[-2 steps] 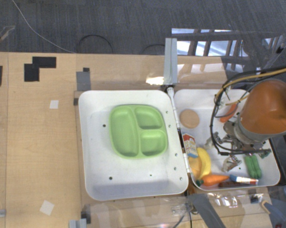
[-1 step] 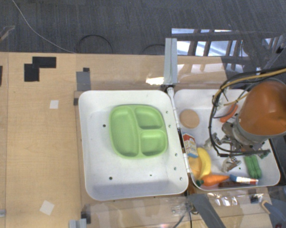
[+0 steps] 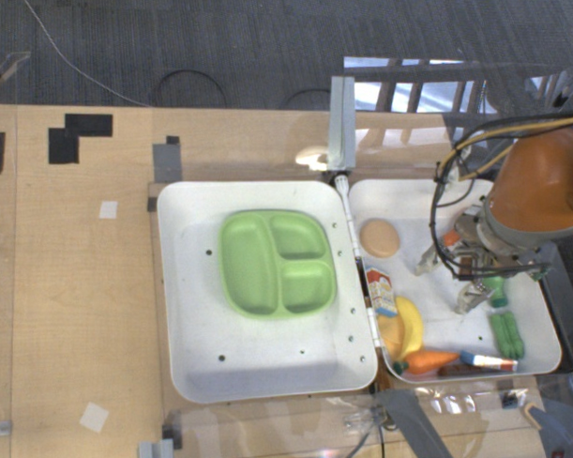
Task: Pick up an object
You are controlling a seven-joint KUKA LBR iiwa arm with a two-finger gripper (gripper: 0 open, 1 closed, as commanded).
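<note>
Metal pincer [image 3: 450, 281] hangs low in the right bin [image 3: 551, 341], under the orange wrist. Two prongs show, spread apart, nothing between them: open, empty.

Nearest candidates: green pieces [image 3: 504, 327] just right of the prongs, by the bin's right wall. Marker [image 3: 486, 361] and carrot [image 3: 430, 362] lie along the front edge. Banana [image 3: 409, 327] and a small carton [image 3: 380, 290] crowd the left wall. Round tan ball [image 3: 380, 238] sits alone, toward the back.

Left bin [image 3: 193, 363] holds a green tray [image 3: 275, 263].

Judgement: the ball is the cleanest pick, with free room around it. Wall-hugging items risk a prong striking the rim. Centre over the target, descend straight, close only once both prongs straddle it.
</note>
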